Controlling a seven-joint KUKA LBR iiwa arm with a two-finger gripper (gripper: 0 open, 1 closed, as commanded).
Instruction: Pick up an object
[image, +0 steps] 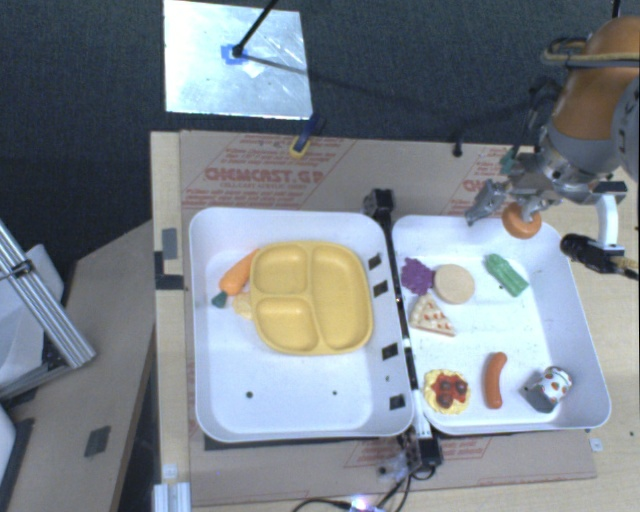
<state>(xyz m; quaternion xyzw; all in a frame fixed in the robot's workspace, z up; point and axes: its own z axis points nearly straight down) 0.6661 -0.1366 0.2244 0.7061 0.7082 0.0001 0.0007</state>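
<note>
Near right corner of right bin (575, 300): small grey and white object (546, 388) with a red spot, by the near wall.
Near part of right bin: red sausage (494, 380) lying near-to-far; left of it a round yellow piece with red topping (446, 390), close to the divider.
Middle of right bin: pizza slice (432, 317), with a tan round disc (455, 284) just beyond it; purple piece (416, 273) left of the disc, green piece (506, 274) right of it.
Left bin (205, 340): yellow divided plate (306, 297) with three compartments, in the middle; orange carrot (236, 272) at its far left edge, tilted, green end toward the near left.
Far edge of right bin: gripper (523, 213) above the far wall, clamped on an orange ring-shaped object (521, 221) that sits between its fingers.
Arm (590, 110): grey with orange band, reaching in from the far right.
Tabletop (110, 300): brown printed cardboard (270, 170) under both bins.
Far left, beyond the tabletop: shiny square plate (236, 58) on the dark floor.
</note>
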